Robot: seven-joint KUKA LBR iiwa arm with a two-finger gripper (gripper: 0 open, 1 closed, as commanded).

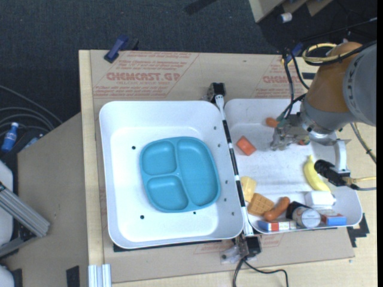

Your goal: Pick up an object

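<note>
While the orange block (245,145) lies loose on the floor of the right bin (263,109), just left of the gripper (280,141), nothing sits between the fingers and I cannot tell their opening. A descent from here could miss, nudging the block toward the divider; the banana (313,176) lies nearer, to the right.

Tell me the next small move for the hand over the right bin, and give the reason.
Probably a short shift toward the orange block, then down onto it. The hand is low in the right bin, and the block lies just beside it on bare floor, apart from the banana and the crowded items at the near edge. That makes it the closest uncluttered target.
</note>
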